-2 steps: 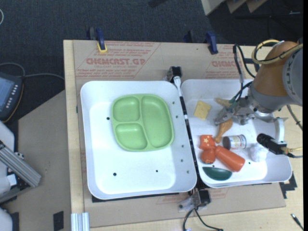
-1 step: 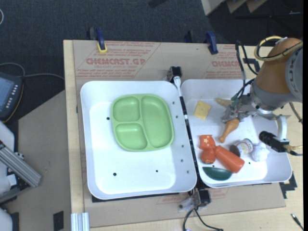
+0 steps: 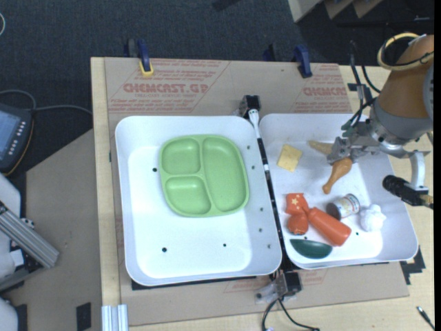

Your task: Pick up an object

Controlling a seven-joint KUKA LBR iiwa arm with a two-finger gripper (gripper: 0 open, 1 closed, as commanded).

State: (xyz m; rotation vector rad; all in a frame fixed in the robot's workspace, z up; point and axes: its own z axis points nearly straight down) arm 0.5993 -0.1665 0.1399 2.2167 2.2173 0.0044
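Note:
The right bin (image 3: 396,243) holds several small items. A tan drumstick-shaped piece (image 3: 335,174) lies tilted near the middle, and my gripper (image 3: 348,149) sits right over its upper end. Whether the piece is between the fingers is hidden by the wrist. To the left lies a yellow wedge (image 3: 290,158). Nearer the front are a red block with a star (image 3: 296,202), an orange-red cylinder (image 3: 329,227), a small silver can (image 3: 345,205), a white lump (image 3: 373,218) and a dark green piece (image 3: 311,248).
A green divided plate (image 3: 204,174) lies in the left bin (image 3: 138,247). A black ridge (image 3: 263,167) separates the bins. The grey and orange arm (image 3: 406,88) comes in over the right bin's far right corner. Another tan piece (image 3: 318,145) pokes out beside the gripper.

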